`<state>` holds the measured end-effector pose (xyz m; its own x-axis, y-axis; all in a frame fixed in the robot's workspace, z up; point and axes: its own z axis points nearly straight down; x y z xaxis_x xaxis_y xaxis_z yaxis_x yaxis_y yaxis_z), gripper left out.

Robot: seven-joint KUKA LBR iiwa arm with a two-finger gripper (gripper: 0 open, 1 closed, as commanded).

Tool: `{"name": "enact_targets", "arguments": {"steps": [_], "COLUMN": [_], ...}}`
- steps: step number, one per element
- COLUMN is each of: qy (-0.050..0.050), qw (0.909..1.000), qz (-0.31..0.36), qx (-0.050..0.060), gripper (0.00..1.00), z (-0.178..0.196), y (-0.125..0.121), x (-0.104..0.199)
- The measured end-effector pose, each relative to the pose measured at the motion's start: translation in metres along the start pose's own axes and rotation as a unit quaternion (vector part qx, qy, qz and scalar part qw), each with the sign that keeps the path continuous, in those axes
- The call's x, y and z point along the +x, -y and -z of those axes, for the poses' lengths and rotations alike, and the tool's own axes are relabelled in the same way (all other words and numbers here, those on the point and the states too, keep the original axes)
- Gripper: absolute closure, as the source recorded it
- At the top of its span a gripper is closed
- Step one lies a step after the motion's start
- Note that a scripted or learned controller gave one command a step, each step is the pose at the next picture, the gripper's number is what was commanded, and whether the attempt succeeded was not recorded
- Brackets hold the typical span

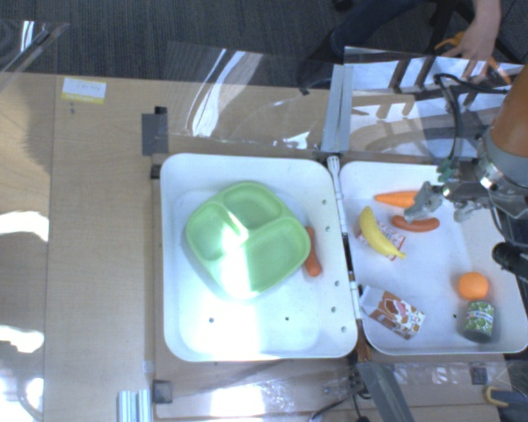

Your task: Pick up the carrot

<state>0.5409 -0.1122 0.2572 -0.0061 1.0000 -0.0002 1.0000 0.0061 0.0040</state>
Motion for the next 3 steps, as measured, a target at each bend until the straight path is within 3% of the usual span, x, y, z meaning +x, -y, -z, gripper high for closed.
{"name": "enact_targets", "arguments": {"steps": [1,2,3], "qy": [0.002,-0.004,0.001], "qw": [0.9958,0.9964,0.9981], "qz": [0.091,0.084,0.062], "qx": [-0.011,0.01,-0.002], "gripper": [0.0,0.0,0.0], "z": [-0.146,-0.164,-0.17], "y": [-0.095,-0.126,-0.052], "x": [-0.02,-0.037,-0.062]}}
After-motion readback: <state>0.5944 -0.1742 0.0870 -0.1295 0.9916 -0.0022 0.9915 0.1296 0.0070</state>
